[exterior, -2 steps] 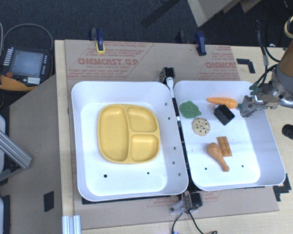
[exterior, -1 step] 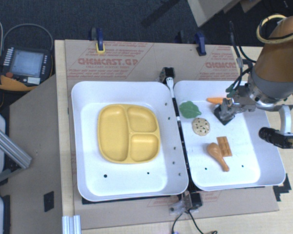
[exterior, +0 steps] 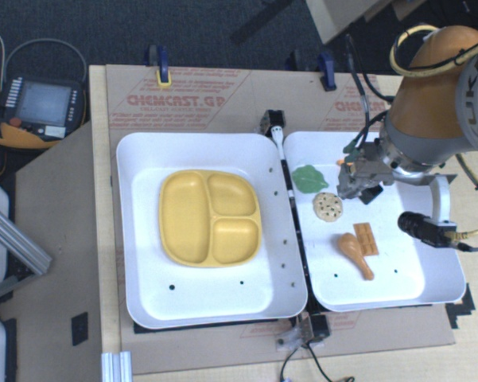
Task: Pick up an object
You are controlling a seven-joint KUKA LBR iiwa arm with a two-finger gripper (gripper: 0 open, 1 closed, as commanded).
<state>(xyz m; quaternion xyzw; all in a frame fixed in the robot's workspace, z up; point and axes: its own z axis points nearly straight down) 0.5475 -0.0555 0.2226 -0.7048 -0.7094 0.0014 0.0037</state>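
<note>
Gripper point(exterior: 356, 183) poised low over the right bin point(exterior: 429, 289), just right of the cookie point(exterior: 328, 207) and green piece point(exterior: 308, 178).

Nothing is seen between its fingers, and whether they are spread or pressed together cannot be told, since the dark wrist body hides them. The cookie lies just beside the tool, the green piece above it by the bin's left wall. A brown drumstick-shaped piece point(exterior: 356, 253) and an orange block point(exterior: 367, 238) are found nearer the front. A yellow divided tray point(exterior: 210, 217) is held in the left bin point(exterior: 143, 213).

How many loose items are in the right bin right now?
4: green leaf at the left wall, cookie below it, drumstick and brown wafer mid-bin. The gripper could hide another.
</note>
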